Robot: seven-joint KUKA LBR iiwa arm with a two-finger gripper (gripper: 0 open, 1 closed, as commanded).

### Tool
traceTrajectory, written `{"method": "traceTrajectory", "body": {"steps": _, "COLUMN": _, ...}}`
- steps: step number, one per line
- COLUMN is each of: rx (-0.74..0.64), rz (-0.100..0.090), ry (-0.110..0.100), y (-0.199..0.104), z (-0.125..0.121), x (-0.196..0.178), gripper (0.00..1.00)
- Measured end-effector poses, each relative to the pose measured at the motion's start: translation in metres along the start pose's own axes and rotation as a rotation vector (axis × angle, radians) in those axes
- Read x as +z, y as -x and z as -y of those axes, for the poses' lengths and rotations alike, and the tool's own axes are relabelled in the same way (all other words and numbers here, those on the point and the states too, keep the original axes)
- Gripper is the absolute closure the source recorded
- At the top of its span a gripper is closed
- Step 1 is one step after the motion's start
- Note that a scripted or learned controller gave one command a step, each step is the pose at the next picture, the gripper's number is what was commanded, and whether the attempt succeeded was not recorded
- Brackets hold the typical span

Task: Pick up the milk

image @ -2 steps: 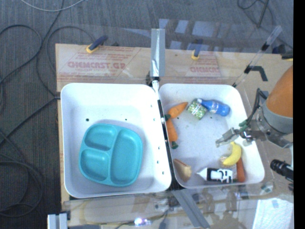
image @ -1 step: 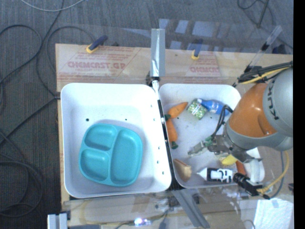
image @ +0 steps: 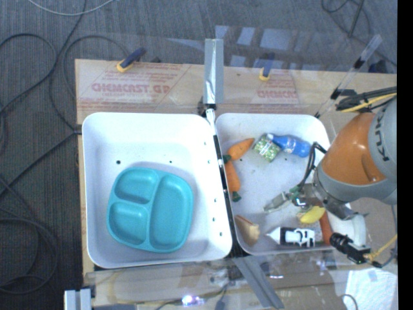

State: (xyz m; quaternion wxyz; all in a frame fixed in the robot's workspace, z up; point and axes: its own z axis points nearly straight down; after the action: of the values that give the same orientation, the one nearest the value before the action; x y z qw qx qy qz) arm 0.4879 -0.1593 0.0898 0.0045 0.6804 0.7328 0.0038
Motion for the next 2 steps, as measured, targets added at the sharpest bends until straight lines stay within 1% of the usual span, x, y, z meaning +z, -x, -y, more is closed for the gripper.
{"method": "traceTrajectory", "body": {"steps": 1, "rx": 0.052, "rz": 0.002, "ry": -0.014, "y": 0.057, "z": -0.033, "x": -0.080, "gripper": 0.00}}
{"method": "traceTrajectory", "body": {"steps": 2, "rx": 0.053, "rz": -0.007, "ry": -0.002, "y": 0.048, "z": 0.002, "x": 0.000, "gripper": 0.00}}
